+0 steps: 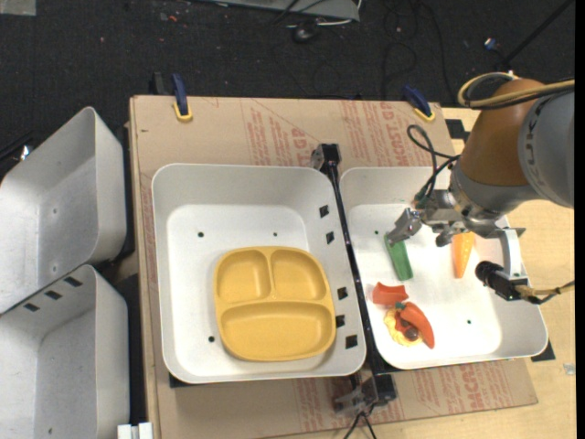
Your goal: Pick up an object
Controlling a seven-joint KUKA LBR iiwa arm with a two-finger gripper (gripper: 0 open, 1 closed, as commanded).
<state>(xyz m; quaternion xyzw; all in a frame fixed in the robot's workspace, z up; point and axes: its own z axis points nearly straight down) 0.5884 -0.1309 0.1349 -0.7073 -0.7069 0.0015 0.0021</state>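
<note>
A: The hand hangs over the right bin; how far it's open I cannot tell.
B: Going left to right?
A: Yellow plate in the left bin, then green piece, red bits, orange carrot.
B: Step?
A: Probably approach; next, descend on the green piece. The wrist hides the fingertips.
</note>
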